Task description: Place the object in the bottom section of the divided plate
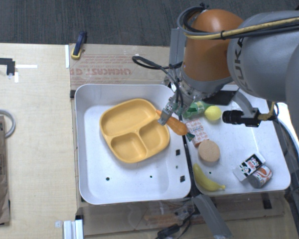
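Observation:
A yellow divided plate (133,129) lies in the left bin (89,158), with one large section at its upper left and two smaller ones at its lower right. My gripper (166,114) hangs at the plate's right rim, just over the wall between the two bins. Its fingers are shut on the upper end of an orange carrot-shaped object (178,126). The object slants down to the right, and its free end pokes out over the right bin's left edge.
The right bin (281,153) holds a yellow lemon (213,113), a green item (195,108), a snack packet (196,130), a round tan disc (209,151), a banana (207,180) and a small can beside a carton (253,170). The arm looms over the bins' upper right.

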You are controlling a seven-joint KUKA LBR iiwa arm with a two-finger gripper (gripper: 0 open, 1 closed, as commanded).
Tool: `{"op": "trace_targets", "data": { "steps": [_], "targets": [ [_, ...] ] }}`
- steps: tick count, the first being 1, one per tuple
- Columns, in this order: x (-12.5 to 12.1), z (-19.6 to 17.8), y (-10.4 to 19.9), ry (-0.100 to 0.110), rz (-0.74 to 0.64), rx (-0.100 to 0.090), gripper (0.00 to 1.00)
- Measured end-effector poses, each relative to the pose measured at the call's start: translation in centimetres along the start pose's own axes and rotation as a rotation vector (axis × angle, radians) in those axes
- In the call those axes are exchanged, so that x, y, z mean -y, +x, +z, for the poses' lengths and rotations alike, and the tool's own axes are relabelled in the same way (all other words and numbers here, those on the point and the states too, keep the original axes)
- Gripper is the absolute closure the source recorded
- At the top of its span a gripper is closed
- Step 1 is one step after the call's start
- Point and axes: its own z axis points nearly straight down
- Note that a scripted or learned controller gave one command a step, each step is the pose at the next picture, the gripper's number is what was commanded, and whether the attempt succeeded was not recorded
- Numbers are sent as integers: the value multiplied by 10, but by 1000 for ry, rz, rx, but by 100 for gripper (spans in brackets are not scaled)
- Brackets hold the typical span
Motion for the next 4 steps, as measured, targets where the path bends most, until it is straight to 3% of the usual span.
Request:
{"op": "trace_targets", "data": {
  "steps": [1, 2, 3, 4],
  "targets": [
    [24, -37, -48, 0, 200, 0, 100],
    [59, 33, -13, 1, 36, -4, 100],
    [17, 32, -11, -1, -286, -1, 100],
    [8, -7, 16, -3, -513, 0, 100]
  ]
}}
